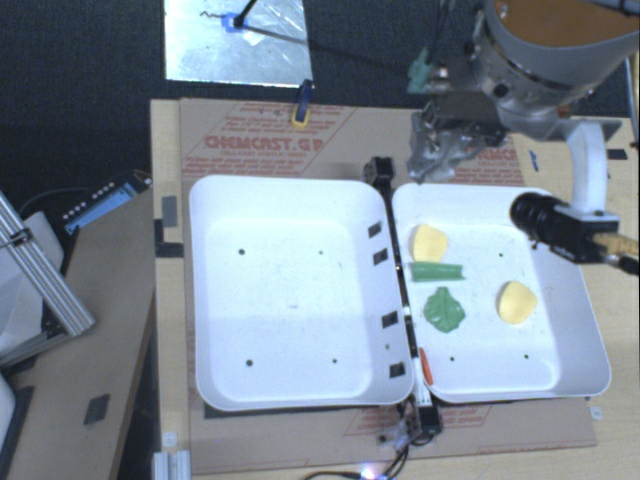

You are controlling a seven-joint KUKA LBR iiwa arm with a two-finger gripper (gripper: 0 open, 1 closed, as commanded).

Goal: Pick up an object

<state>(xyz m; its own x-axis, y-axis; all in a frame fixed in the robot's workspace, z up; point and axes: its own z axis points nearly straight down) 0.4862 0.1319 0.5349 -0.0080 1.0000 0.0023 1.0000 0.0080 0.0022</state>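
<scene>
You are before the grasp: the gripper (437,158) hangs behind the right bin (575,368), jaws unclear; lower it onto the green stick (437,270).

Left bin (290,298) open floor, right bin (575,358) near half bare — four pieces (437,273) clustered toward the divider (400,288)

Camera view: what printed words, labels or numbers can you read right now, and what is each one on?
"CHEMCAST GP": red print on the brown protective sheet under the bins, above the left bin.
Further red print on the same sheet near the gripper and along the front edge: too blurred or covered to read.
The objects in the right bin carry no readable text.
</scene>
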